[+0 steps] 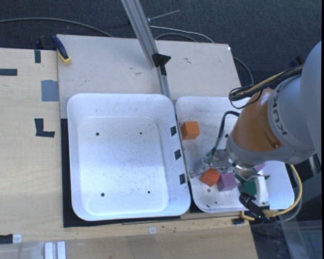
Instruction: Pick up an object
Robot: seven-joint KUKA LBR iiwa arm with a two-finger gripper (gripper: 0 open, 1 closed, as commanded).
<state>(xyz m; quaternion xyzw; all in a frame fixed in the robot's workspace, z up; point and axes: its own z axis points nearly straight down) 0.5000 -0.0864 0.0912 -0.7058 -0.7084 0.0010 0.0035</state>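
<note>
The right bin [205, 109] holds several small blocks. An orange cube [190, 129] sits near its left wall. A red-orange block [209, 177] and a purple block [227, 182] lie side by side near the front, with a green piece [249, 187] just to their right. My gripper [210, 164] reaches down from the orange-banded wrist and hangs right over the red-orange block, touching or almost touching its top edge. The arm's body hides the right part of this bin.
The large left bin [78, 144] lies beside the right one, their rims meeting at a row of black clips [178, 154]. A slanted metal rail [143, 28] crosses the back of the bench. Cables [291, 198] loop at the arm's lower right.
</note>
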